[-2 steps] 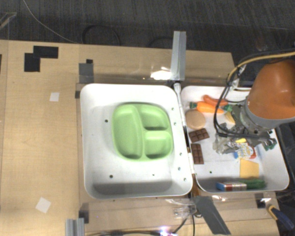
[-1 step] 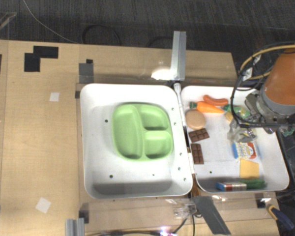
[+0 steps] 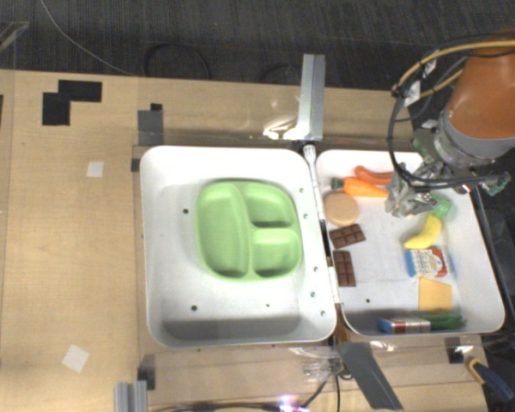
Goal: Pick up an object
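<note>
My gripper (image 3: 410, 201) hangs low over the back of the right bin (image 3: 489, 269), under the orange-banded wrist. An orange carrot (image 3: 366, 185) lies just to its left and a yellow banana (image 3: 424, 232) just in front of it. A green item (image 3: 442, 207) peeks out at its right side. A round tan cookie (image 3: 342, 208) and two brown chocolate bars (image 3: 345, 235) lie further left. A blue-and-white packet (image 3: 428, 263), a yellow cheese block (image 3: 435, 294) and a marker-like stick (image 3: 408, 324) lie toward the front.
The left bin (image 3: 167, 316) holds a green divided tray (image 3: 247, 229). A metal post (image 3: 312, 101) stands at the back between the two bins. Black cables loop beside the arm at the upper right.
</note>
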{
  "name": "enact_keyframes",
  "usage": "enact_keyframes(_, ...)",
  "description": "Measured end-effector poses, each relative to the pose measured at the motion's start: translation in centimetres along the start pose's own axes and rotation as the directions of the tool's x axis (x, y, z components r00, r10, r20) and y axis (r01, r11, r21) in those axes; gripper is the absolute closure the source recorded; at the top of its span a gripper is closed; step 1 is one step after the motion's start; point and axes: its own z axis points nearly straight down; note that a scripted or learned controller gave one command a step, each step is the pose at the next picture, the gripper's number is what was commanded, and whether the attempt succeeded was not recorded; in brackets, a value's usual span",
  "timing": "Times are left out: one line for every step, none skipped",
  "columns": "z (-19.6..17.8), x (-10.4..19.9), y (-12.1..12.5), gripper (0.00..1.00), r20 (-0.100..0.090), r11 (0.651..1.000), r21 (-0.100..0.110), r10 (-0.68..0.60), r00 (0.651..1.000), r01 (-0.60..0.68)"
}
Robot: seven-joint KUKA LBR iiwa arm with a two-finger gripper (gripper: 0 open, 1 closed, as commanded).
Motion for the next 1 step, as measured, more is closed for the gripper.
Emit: enact_keyframes(-2.31, -6.93, -2.32, 1.00, 0.002, 1.000, 0.000, -0.018, 1.000, 0.018)
